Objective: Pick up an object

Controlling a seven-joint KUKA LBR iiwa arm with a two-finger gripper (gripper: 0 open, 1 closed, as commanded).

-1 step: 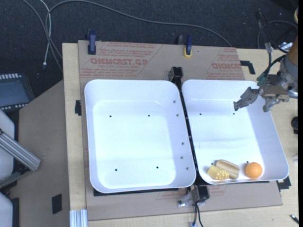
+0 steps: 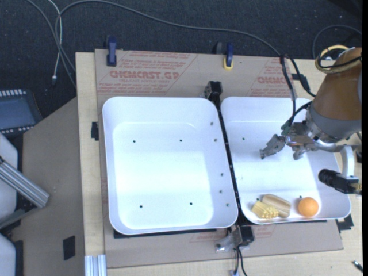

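Observation:
In the right bin (image 2: 253,117), three small objects lie along the near edge. They are a yellow corn-like piece (image 2: 264,211), a tan bread-like roll (image 2: 277,202) touching it, and an orange ball (image 2: 309,206) a little to the right. My gripper (image 2: 283,153) hangs over the middle of the right bin, up-frame of the objects and apart from them. Its fingers are spread open with nothing between them.
The left bin (image 2: 115,171) sits beside the right one, with a black clip (image 2: 214,89) at the far end of the seam between them. The grey and orange arm (image 2: 339,108) covers the right bin's far right side. Cables run across the floor behind the bench.

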